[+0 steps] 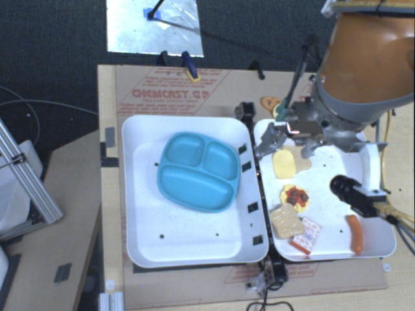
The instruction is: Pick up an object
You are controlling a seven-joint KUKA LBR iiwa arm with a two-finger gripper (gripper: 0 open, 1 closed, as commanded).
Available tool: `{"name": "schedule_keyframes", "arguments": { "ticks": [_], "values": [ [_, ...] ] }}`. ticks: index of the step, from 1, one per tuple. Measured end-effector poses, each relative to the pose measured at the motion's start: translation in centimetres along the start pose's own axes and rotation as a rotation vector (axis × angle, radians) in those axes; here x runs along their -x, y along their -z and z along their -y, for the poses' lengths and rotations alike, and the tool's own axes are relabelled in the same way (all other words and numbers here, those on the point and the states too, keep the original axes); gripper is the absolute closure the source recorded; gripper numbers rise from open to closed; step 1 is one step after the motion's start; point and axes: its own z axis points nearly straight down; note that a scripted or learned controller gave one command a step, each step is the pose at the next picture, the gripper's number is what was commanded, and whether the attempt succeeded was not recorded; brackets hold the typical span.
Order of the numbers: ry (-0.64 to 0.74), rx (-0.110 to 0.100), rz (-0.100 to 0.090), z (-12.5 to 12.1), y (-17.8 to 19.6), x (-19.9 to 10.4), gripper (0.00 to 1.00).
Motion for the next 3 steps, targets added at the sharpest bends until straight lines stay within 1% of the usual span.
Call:
{"name": "schedule_keyframes", "arguments": {
  "ticks": [1, 2, 3],
  "values": [
    [0.002, 0.002, -0.001, 0.0, 0.8, -8.9, 0.0],
    [0.0, 0.005, -0.003, -0.1, 4.9, -16.7, 0.0],
    [-0.013, 0.012, -0.002, -3.3, 13.9, -14.0, 0.0]
  ]
}}
